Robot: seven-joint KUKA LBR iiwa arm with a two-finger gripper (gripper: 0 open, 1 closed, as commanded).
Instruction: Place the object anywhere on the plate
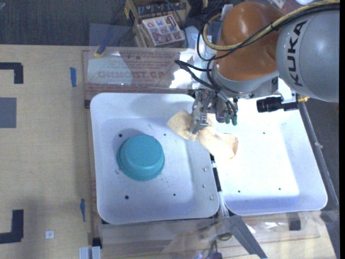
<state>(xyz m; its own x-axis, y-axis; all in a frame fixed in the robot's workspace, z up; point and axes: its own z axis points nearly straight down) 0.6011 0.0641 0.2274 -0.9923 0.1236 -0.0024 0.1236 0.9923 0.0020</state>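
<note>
We see the left shallow white plastic bin (108, 198) nearest to us, and we use it as our landmark. On its floor, toward the left of its middle, sits a round teal plastic plate (141, 156), which looks like a shallow dish turned upside down; nothing rests on it. A few small dark specks dot the bin floor around the plate.

Beside the left bin, touching it along its right wall, lies the second shallow white bin (280, 166).

Farther back, at the left bin's far right corner, a floppy pale tan cloth-like object (215, 142) is draped over the shared rim, one end lying inside the left bin and the other hanging into the right one.

Directly above that object's left-bin end hangs the metal two-finger gripper (200, 120). Its fingers point down at the tan material and appear to pinch a fold of it, set close together. Above it rises the grey arm with its orange band (248, 34).
</note>
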